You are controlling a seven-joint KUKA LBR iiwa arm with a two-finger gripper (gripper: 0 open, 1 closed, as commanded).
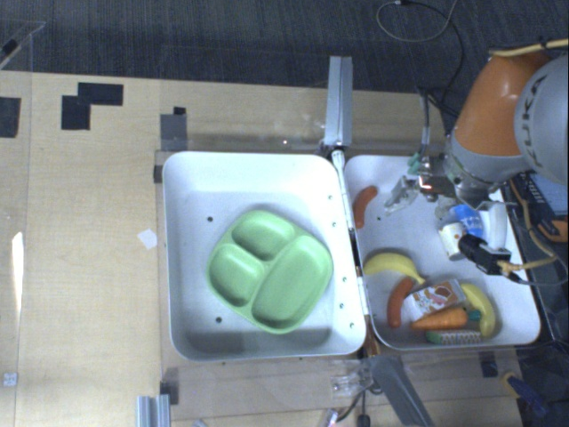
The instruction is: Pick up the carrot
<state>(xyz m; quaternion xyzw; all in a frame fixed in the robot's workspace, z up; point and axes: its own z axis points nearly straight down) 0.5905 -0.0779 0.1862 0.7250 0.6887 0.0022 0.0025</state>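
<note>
One carrot point(442, 319) beside a small carton point(431, 299), print unreadable; gripper point(402, 194) jaws spread, nothing between them

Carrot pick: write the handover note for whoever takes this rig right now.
Gripper: over the upper part of the right bin, nothing seen between its fingers.
Carrot: lying near the right bin's front edge, beside a snack packet, a banana and a red sausage.
Green divided plate: in the left bin.
Done: nothing yet; carrot still down.
Left: move to the carrot, grasp, lift.
</note>
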